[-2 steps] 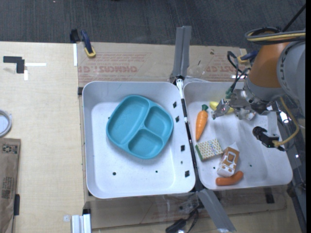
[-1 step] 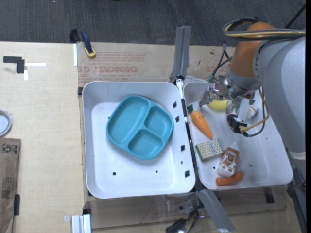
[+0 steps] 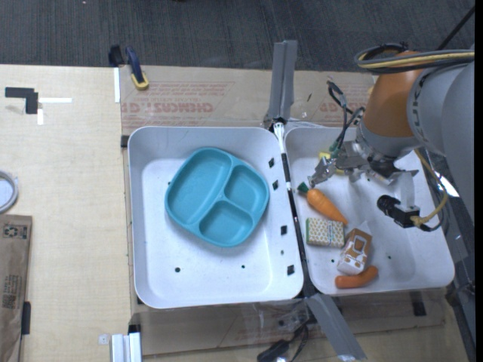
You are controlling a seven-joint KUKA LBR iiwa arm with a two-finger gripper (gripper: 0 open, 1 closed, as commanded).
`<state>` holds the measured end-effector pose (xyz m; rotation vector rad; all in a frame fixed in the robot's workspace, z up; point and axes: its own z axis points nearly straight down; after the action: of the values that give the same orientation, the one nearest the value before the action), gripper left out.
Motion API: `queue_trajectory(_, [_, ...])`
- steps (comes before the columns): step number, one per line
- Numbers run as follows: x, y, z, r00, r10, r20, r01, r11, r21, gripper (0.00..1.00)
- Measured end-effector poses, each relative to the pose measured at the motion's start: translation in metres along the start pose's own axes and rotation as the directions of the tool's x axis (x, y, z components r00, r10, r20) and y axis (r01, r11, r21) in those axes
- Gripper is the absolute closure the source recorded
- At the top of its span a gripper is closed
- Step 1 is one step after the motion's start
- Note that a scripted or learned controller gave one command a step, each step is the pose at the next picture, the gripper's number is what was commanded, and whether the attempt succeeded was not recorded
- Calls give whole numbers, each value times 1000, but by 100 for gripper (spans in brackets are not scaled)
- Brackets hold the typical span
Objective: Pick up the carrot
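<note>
A dark grey carpeted floor [image 3: 226, 13] is seen along the top, behind a pale wooden bench [image 3: 60, 202] lit evenly from above. A sheet of brown cardboard [image 3: 196, 96] printed with red lettering is laid across the bench's far side. A roll of tape [image 3: 6, 192] and a brown paper bag [image 3: 13, 266] are placed at the bench's left edge.

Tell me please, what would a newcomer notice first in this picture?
First, the blue divided plate, lying alone in the left bin. Then the grey and orange arm over the right bin, its gripper just above the carrot, which lies near a sponge.
</note>
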<state>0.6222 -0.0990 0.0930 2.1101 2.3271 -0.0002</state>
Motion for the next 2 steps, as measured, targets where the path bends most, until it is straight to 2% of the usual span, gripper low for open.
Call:
queue_trajectory(1, [8,-53,2,1000,3,0,-3,1000,2,0])
queue_trajectory(2, [31,-112,-98,1000,5,0,-5,1000,1,0])
